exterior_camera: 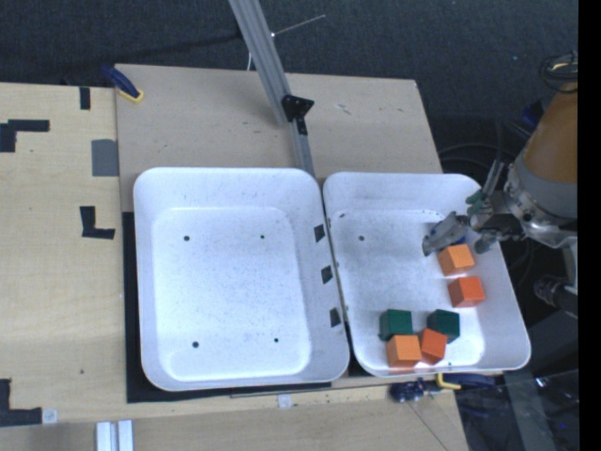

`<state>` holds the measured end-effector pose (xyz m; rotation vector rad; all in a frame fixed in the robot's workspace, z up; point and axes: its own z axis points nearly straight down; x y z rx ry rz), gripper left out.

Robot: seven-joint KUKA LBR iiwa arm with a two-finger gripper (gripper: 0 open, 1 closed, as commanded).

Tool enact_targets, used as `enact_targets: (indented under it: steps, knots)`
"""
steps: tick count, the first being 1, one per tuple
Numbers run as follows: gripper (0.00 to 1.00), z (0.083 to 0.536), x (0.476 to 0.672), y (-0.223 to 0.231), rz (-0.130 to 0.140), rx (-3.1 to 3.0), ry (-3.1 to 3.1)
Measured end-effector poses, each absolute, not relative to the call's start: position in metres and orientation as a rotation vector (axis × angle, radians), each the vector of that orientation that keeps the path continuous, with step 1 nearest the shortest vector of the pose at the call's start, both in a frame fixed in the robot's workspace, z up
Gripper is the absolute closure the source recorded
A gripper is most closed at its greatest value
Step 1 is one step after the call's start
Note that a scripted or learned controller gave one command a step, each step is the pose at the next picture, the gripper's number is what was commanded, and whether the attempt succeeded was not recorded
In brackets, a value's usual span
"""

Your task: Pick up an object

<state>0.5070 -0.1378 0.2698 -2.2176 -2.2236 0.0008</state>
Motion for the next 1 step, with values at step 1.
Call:
enact_targets:
  steps: [1]
  knots:
    - [0.00,0.2699,0.5070,-0.1380,0.001,-2.218,-2.223]
